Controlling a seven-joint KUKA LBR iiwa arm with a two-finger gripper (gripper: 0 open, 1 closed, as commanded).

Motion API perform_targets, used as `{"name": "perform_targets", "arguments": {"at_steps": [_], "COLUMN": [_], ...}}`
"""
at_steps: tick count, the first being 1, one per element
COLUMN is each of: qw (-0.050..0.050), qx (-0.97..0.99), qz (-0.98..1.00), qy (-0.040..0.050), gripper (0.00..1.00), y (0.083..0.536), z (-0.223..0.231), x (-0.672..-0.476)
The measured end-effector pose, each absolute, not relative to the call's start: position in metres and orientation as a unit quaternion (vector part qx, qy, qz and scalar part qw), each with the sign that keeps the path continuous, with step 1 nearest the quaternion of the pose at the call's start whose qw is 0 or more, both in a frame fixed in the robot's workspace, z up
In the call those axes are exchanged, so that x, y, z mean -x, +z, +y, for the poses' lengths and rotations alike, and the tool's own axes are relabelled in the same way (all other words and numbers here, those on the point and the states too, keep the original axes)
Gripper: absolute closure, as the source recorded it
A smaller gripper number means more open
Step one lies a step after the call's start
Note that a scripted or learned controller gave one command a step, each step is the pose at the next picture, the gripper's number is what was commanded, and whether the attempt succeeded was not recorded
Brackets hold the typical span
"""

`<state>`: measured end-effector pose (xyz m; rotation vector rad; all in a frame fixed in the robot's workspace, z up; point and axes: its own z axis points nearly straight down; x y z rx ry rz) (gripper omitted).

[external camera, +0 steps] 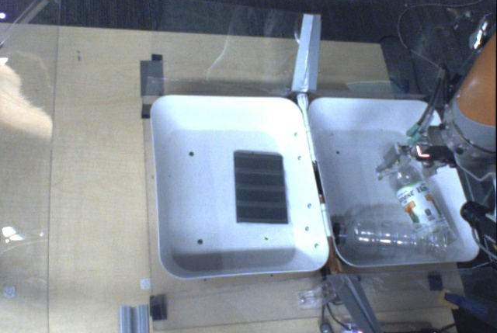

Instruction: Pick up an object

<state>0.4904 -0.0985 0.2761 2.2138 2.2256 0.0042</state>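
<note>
Wooden bench carries 2 white bins (pixel 233 110); at lower right a clear plastic bottle (pixel 388 234) lies sideways beside a small labelled bottle (pixel 417 199). Gripper (pixel 400 157) above: finger spread unclear.

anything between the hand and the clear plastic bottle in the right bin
Nothing visible does. The hand sits just above the clear plastic bottle in the right bin, beside a small labelled bottle.

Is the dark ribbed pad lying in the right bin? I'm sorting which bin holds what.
No, the dark ribbed pad lies flat in the left bin, while the right bin holds clear plastic bottles.
</note>
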Motion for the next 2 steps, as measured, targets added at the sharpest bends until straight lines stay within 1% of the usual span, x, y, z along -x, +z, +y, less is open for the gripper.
{"name": "perform_targets", "arguments": {"at_steps": [1,2], "qw": [0.001,0.001], "qx": [-0.793,-0.786], "qz": [0.609,0.618], "qy": [0.0017,0.0006], "gripper": [0.00,0.00], "y": [0.257,0.212], "z": [-0.128,-0.184], "x": [-0.488,-0.552]}}
